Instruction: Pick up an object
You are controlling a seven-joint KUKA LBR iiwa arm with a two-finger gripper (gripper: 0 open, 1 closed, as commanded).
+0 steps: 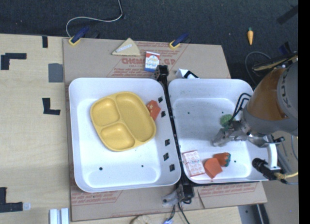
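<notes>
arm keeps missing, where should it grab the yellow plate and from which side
Pinch the yellow plate on its raised outer rim, coming straight down at the near-left edge, where the bin floor is bare. It lies flat and wide, and a small red piece sits by its right edge.

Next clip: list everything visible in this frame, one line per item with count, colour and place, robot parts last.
white bins: 2, white, side by side on the bench
divided plate: 1, yellow, three compartments, in the left bin
small red piece: 1, red-orange, left bin, beside the plate's right edge
card packet: 1, white with red print, right bin, near front edge
orange-red object: 1, orange-red with a green bit, right bin, front
green item: 1, green, right bin, by the gripper
small box: 1, red, white and blue, on cardboard behind the bins
wedge: 1, tan, on cardboard behind the bins
arm: 1, grey with orange band, from right
gripper: 1, grey, low in the right bin
</notes>
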